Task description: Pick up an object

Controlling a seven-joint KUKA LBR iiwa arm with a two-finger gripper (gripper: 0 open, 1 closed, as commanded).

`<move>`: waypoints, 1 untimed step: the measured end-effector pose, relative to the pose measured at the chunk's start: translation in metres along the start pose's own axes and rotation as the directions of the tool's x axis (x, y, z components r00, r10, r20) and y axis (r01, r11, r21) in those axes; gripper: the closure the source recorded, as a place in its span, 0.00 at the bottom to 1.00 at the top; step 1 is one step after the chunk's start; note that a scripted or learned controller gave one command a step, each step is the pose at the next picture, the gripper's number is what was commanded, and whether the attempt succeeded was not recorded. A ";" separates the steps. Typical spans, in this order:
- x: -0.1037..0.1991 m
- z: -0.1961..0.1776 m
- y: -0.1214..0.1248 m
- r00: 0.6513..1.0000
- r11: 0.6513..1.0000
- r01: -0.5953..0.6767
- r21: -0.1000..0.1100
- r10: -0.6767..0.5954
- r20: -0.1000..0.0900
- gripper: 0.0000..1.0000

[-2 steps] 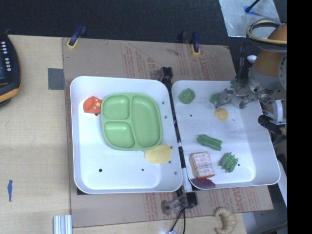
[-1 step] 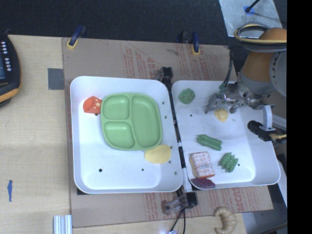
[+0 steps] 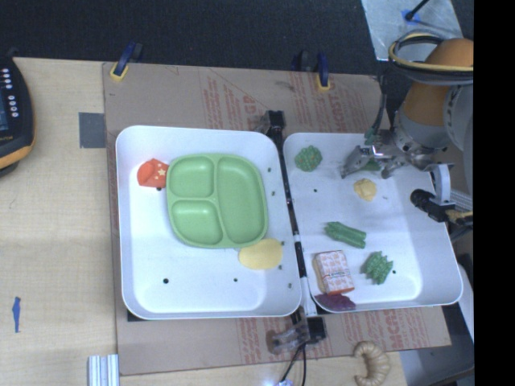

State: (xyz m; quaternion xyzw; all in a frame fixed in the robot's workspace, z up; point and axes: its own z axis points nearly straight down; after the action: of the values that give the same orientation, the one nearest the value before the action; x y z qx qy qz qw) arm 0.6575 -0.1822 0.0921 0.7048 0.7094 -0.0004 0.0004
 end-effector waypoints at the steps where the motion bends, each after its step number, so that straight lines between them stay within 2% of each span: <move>1: -0.030 -0.013 -0.028 1.000 1.000 -0.004 0.005 0.004 -0.002 0.00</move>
State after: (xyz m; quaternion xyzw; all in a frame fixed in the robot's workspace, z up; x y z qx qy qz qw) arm 0.6293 -0.2127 0.1050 0.7064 0.7078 -0.0017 -0.0019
